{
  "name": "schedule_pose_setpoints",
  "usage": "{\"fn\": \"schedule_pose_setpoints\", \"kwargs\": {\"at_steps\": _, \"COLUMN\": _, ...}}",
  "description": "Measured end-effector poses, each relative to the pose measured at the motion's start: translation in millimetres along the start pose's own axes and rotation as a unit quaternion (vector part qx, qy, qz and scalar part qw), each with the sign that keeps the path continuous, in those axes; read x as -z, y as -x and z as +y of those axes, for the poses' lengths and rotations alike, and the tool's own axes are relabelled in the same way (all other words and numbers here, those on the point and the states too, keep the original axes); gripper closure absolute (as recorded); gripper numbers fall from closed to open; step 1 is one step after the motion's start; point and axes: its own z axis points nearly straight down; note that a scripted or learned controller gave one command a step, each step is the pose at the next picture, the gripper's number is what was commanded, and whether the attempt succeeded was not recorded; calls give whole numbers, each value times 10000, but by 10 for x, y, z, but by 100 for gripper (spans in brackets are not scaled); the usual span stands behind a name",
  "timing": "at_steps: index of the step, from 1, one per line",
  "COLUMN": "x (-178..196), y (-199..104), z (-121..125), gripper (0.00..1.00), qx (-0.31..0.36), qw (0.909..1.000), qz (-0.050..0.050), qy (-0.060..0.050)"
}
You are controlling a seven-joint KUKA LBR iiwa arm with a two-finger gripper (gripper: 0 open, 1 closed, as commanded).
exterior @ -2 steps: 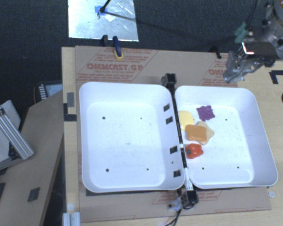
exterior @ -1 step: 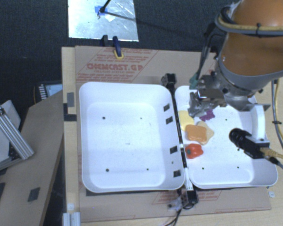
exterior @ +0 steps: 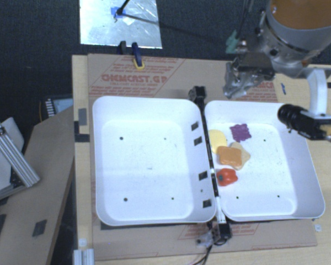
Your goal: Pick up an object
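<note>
The right bin (exterior: 287, 186) holds a cluster of small objects near its left wall: a purple piece (exterior: 240, 131), a yellow piece (exterior: 217, 140), an orange block (exterior: 230, 157) lying over a tan piece (exterior: 243, 150), and a red item with a green tip (exterior: 226, 176). My gripper (exterior: 240, 85) hangs above the back rim of the right bin, well above and behind the cluster, with nothing seen between its fingers. The arm's grey body and orange band fill the upper right.
The left bin (exterior: 143, 203) lies beside the right one, with black clips along the shared divider (exterior: 207, 159). A black cylinder on a white bracket (exterior: 300, 120) juts over the right bin's far right rim. A shiny metal sheet (exterior: 120, 15) lies behind the bench.
</note>
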Motion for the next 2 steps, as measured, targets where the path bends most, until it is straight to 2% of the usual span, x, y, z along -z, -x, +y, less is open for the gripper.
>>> {"fn": "schedule_pose_setpoints", "kwargs": {"at_steps": 1, "x": -551, "y": -993, "z": -264, "gripper": 100, "qx": 23, "qw": 10000, "qz": -5, "qy": -83}}
{"fn": "schedule_pose_setpoints", "kwargs": {"at_steps": 2, "x": 397, "y": -1406, "z": -117, "gripper": 100, "qx": 8, "qw": 10000, "qz": 17, "qy": -10}}
